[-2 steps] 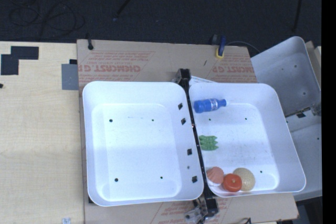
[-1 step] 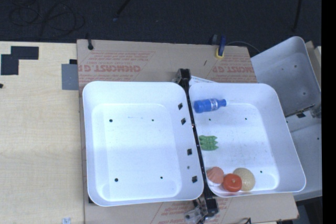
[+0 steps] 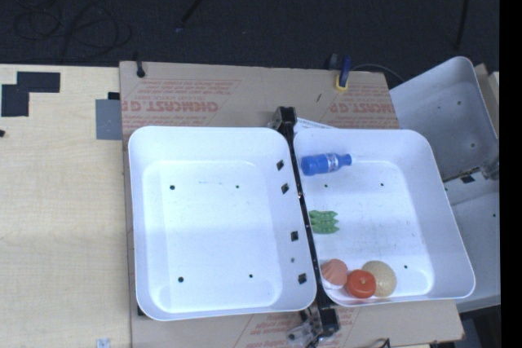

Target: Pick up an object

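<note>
Two white bins on brown cardboard (image 3: 204,98) printed "CHEMCAST GP" in red, upside down.
The right bin (image 3: 444,200) holds a blue bottle (image 3: 326,164) near its far wall, a green toy (image 3: 323,222) mid-left, and red (image 3: 360,284), pink (image 3: 333,270) and cream (image 3: 383,276) rounds touching in its near corner beside the left bin (image 3: 212,138).

At the bench's right edge, just past the right bin's (image 3: 447,200) outer rim and about level with its middle, a small grey piece (image 3: 490,169) juts in from the side; it may be part of the arm, but too little of it is visible to be sure. Its pose, its tilt and which link it is cannot be told; it hangs clear of the bin's rim, touching nothing in view.
</note>
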Robot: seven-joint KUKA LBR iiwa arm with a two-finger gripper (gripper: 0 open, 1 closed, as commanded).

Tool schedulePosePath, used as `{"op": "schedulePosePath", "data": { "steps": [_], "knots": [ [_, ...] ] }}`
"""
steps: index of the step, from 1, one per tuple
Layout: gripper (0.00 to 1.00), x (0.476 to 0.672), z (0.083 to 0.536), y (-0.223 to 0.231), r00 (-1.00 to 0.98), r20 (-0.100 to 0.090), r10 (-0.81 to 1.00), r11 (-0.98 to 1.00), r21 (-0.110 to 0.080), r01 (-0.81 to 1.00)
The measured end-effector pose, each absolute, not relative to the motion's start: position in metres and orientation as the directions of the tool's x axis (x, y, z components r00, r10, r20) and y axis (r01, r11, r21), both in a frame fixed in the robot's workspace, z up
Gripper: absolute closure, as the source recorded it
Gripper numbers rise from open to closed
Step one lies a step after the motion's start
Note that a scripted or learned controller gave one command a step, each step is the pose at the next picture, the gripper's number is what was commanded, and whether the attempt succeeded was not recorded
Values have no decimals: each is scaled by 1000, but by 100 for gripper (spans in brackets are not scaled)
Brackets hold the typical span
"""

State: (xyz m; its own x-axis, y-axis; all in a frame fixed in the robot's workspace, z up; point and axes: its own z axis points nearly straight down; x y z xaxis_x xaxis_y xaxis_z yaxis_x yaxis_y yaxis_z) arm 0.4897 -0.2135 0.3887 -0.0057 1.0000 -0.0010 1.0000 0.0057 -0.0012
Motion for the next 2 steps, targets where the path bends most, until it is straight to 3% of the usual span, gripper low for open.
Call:
{"op": "schedulePosePath", "data": {
  "steps": [2],
  "knots": [
    [100,500,368,-213,-8,0,1000,8,-3,1000]
  ]
}}
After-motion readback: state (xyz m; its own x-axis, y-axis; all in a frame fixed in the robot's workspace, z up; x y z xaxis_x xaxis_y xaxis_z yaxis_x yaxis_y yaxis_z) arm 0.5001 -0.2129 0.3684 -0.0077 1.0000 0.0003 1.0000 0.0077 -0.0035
